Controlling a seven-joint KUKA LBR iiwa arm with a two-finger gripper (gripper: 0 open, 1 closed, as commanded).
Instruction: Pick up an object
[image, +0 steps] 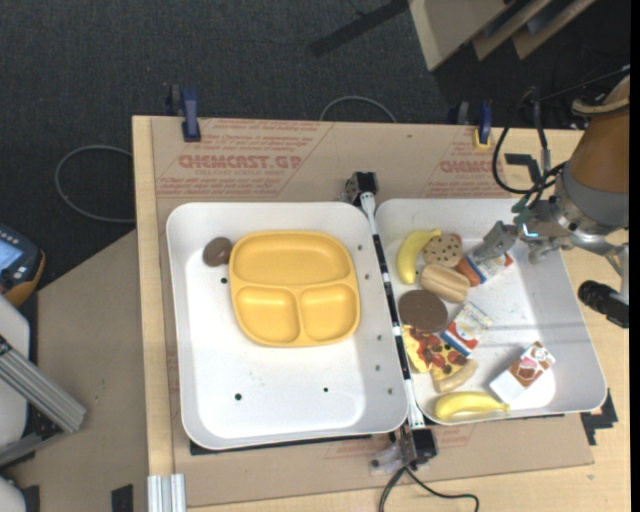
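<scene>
My gripper hangs over the upper middle of the right bin, with the arm coming in from the right. Just under its tip lies a small red and white packet; whether they touch is unclear. To its left are a cookie, a yellow banana and a tan bun. Lower down lie a brown round patty, a pizza slice, a second banana and a small milk carton.
The left bin holds a yellow divided plate and a small brown lump by its upper left corner. A black clip sits where the bins meet at the back. A small clear wrapper lies mid-bin on the right.
</scene>
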